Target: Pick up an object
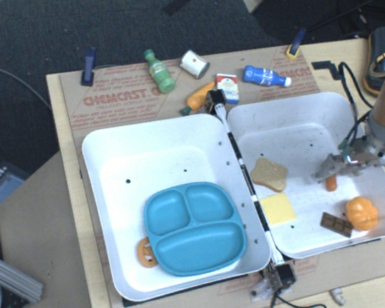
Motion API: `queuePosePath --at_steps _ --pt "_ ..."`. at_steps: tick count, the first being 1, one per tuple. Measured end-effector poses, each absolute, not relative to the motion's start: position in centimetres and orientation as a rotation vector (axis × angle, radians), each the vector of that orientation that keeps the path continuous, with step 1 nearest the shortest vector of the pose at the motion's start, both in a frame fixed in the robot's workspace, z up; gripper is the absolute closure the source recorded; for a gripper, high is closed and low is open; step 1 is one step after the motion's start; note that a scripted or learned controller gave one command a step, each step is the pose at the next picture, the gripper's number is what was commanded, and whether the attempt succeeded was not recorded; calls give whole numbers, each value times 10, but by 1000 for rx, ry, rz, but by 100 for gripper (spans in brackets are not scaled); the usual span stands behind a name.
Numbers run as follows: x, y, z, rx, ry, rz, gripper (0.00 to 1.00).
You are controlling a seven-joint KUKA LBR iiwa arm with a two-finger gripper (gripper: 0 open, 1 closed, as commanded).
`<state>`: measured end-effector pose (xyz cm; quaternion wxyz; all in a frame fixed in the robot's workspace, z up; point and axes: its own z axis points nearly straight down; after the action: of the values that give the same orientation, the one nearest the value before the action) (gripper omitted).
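Note:
The right bin (294,116) holds a slice of bread (270,174), a yellow cheese square (278,209), a brown chocolate bar (334,224) and an orange round fruit (362,212). A small red-orange piece (331,183) lies near the bin's right side. My gripper (328,171) reaches in from the right, low over the bin floor, with its tip directly above that red-orange piece. The tip is small and dark here, and whether it touches the piece is unclear.
In the left bin (109,169) sits a blue divided plate (194,226), with a pretzel (146,253) at its left edge. Behind the bins lie a green bottle (160,72), a white can (194,63), a small carton (227,87) and a blue bottle (265,76).

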<state>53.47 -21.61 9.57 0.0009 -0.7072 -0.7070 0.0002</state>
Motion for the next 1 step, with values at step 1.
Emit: queuePosePath --at_steps 1 --pt "535 -216 106 -2224 -2222 -1 100"
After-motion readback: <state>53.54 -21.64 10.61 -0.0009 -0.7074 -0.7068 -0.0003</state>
